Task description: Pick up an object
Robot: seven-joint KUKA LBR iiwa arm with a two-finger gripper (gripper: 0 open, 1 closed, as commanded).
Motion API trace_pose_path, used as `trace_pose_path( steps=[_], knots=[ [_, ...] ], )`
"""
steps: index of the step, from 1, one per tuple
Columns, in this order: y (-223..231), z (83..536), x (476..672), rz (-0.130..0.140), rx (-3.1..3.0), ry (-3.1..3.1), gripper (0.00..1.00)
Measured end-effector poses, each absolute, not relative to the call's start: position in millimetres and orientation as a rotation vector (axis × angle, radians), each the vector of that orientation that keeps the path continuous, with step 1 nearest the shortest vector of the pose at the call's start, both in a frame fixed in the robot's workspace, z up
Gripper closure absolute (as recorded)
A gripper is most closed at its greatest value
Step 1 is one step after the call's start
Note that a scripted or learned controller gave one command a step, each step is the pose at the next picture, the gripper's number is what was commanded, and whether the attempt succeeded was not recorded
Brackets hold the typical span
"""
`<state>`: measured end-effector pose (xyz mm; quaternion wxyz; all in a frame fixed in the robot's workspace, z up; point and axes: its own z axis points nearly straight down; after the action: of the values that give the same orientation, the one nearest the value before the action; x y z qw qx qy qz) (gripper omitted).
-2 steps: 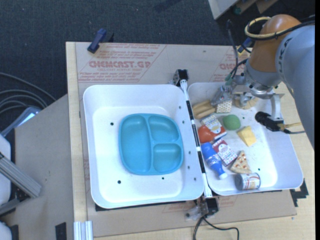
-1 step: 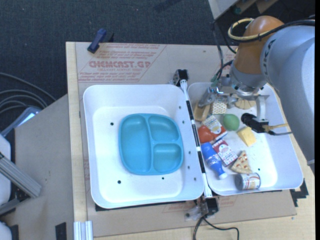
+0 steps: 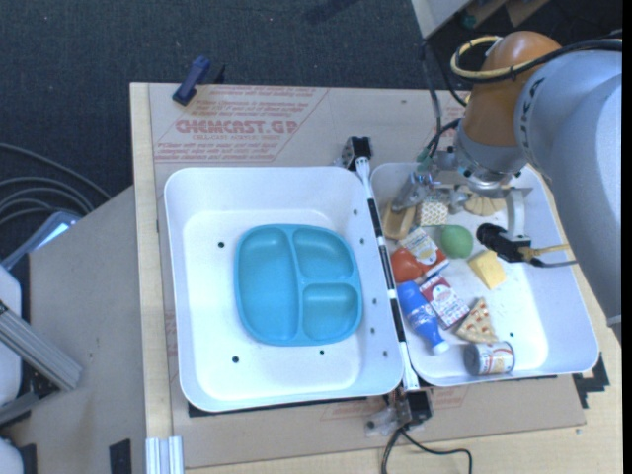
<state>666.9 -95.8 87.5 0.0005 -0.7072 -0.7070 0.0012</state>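
The claw (image 3: 441, 191), grip state unclear, hangs low at the crowded right bin's (image 3: 563, 349) far-left corner.

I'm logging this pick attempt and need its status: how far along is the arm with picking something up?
Done: the grey arm's gripper is down at the back of the right white bin, over a checkered cracker-like piece.
In hand: nothing visibly lifted.
Left: gripping and raising an item. The green ball, yellow block and blue bottle lie in that bin; the blue divided plate sits in the left bin.
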Motion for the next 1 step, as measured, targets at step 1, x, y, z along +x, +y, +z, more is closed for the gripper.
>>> trace_pose_path(
  steps=[1],
  knots=[
    [-93.9, 87.6, 666.9, 0.005, -2.222, -2.22, 0.0]
  ],
)
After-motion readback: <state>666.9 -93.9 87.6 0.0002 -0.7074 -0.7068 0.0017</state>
